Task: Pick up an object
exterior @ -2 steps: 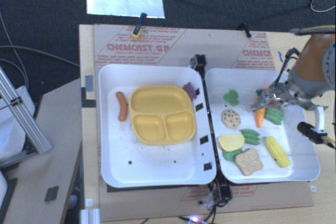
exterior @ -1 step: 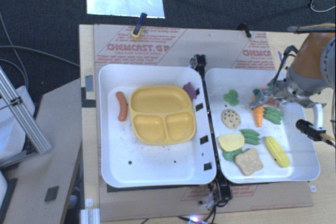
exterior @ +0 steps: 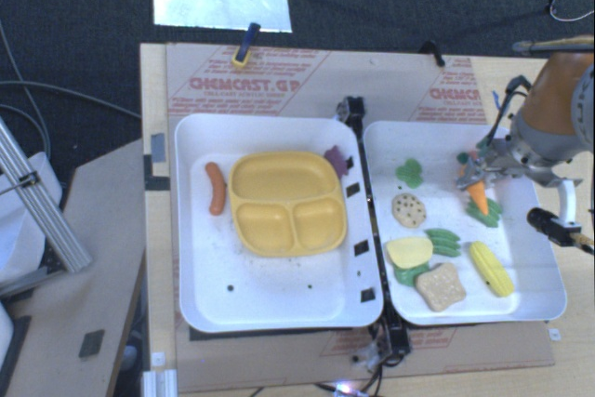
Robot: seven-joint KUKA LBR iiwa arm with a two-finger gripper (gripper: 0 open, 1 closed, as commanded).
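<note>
My gripper hangs over the upper right part of the right bin, at the end of the grey arm with its orange band. Directly beneath it lies a toy carrot, orange with a green top, and the gripper's tip touches or nearly touches the carrot's upper end. Also in this bin are a green broccoli piece, a round cookie, green pea pods, a yellow slice, a piece of toast and a corn cob.
The left bin holds a yellow divided plate, a sausage at its left and a small purple item by the inner wall. A black divider runs between the bins.
</note>
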